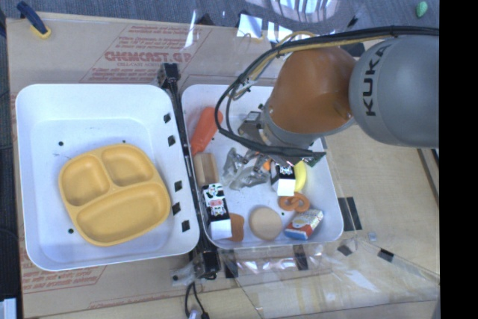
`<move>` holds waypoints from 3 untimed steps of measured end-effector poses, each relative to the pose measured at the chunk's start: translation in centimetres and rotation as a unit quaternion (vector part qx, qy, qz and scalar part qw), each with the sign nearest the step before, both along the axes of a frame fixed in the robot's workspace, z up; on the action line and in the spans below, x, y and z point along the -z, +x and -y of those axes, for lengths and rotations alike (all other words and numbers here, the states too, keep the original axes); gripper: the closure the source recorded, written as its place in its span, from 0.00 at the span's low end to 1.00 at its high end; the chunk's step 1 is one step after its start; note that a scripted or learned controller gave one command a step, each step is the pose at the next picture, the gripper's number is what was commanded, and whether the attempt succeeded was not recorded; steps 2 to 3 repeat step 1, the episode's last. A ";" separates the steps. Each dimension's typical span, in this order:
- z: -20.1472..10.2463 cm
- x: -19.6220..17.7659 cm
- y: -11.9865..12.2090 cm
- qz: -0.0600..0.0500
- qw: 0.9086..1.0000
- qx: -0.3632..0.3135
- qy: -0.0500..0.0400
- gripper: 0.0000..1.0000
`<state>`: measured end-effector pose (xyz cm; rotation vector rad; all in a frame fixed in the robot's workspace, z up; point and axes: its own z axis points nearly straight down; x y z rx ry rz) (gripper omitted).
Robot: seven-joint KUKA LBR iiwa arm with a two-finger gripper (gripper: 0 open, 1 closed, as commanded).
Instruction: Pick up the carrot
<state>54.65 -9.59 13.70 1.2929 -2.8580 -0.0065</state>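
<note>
End effector (250, 168) hovers right of carrot (203, 129).

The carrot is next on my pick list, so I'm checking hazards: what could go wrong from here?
1. The carrot lies against the right bin's left wall, leaving little finger room on that side.
2. The tool sits over clutter mid-bin, beside the carrot, and could snag the milk carton or other toys.

The arm (388, 90) enters from 3 o'clock, orange band (310, 90) above the wrist, with the gripper (246, 169) pointing down toward 8 o'clock, fingers apart.
</note>
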 end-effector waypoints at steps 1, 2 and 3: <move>2.9 -4.5 -1.4 0.006 0.981 -0.196 -0.001 1.00; 2.9 -4.5 -1.4 0.006 0.981 -0.196 -0.001 1.00; 2.9 -4.5 -1.4 0.006 0.981 -0.196 -0.001 1.00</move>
